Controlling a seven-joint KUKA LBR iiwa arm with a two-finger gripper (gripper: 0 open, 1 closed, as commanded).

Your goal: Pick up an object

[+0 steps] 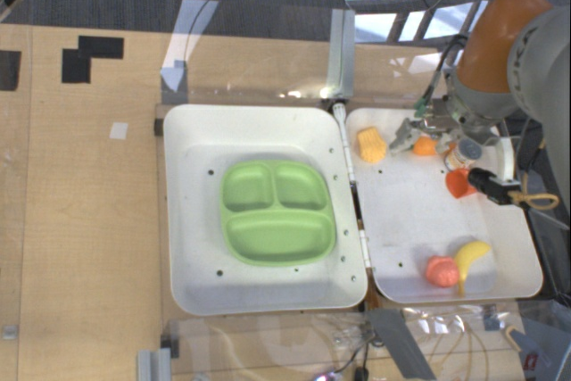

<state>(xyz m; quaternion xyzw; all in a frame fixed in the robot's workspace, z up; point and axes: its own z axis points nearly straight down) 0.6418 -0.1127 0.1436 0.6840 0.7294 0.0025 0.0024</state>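
Note:
My gripper (pixel 421 136) hangs at the back of the right bin (pixel 401 219), open, its fingers spread to either side of a small orange piece (pixel 425 147). That piece lies on the bin floor just under the fingertips; I cannot tell whether they touch it. A yellow chunk (pixel 371 144) lies to its left by the bin's dividing wall. A red-orange piece (pixel 458 183) sits just in front of the wrist. Near the front right corner a pink-red fruit (pixel 441 270) rests against a yellow banana (pixel 472 256).
The left bin (pixel 192 192) holds a green divided plate (pixel 277 211) at its middle. A black-and-yellow fitting (pixel 500 187) on the arm juts over the right bin's right side. Cables run behind the bins.

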